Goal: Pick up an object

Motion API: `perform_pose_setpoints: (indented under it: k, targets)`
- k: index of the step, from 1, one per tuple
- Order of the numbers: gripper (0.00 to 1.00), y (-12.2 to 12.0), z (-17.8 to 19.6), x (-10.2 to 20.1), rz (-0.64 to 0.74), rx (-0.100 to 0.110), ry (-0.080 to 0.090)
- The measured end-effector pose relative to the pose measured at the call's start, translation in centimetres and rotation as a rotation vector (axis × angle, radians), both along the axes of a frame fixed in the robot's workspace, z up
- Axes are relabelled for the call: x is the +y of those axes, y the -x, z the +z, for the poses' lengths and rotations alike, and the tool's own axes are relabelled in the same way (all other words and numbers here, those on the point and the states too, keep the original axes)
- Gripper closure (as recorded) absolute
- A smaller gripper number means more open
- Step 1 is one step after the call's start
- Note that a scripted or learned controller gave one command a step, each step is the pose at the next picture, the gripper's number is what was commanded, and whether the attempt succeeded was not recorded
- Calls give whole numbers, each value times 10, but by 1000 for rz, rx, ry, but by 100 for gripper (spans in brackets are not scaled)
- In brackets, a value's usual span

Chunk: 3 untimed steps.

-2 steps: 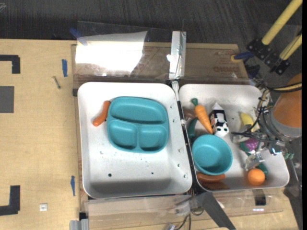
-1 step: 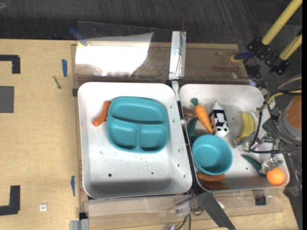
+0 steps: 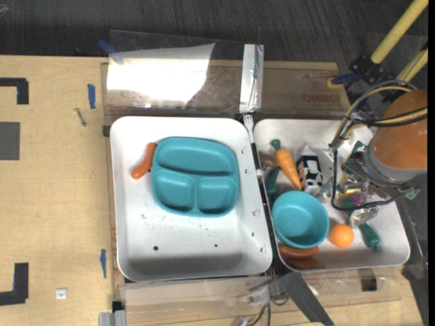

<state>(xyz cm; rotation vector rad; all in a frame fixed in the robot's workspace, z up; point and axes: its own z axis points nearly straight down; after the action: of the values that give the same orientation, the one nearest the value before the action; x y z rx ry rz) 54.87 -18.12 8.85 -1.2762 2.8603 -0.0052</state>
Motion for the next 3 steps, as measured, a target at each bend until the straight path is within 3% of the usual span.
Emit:
perform_pose_setpoints:
  k: [1, 2, 3]
  targets:
    - [0, 50, 36, -10, 182, -16, 8]
    - [0, -53, 1, 20, 248, 2, -1]
    - [0, -36, 0, 65, 206, -1, 0]
